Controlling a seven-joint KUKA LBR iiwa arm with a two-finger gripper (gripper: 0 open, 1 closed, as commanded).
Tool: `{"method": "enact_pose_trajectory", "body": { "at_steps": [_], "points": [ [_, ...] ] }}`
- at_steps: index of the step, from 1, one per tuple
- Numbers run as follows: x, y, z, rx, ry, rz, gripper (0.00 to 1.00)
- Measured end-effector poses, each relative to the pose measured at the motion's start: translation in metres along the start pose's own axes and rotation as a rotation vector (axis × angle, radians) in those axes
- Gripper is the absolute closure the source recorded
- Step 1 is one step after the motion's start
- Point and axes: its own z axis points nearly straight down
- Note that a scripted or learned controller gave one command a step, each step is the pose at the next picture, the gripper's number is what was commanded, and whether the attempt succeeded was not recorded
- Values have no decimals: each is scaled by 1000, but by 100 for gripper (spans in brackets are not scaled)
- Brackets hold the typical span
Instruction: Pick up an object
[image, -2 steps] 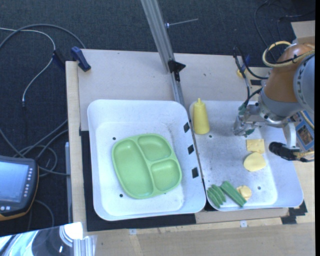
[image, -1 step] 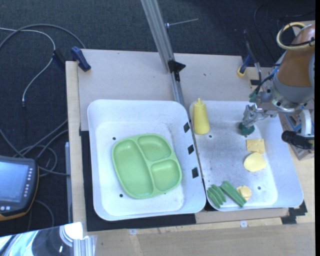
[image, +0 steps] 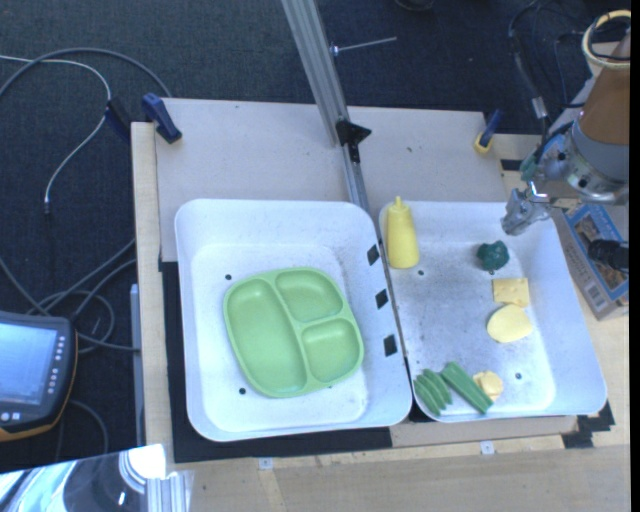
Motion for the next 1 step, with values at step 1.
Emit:
{"method": "enact_pose_trajectory", "body": {
  "at_steps": [1],
  "points": [
    [0,1,-25,2,1,0,100]
  ]
}}
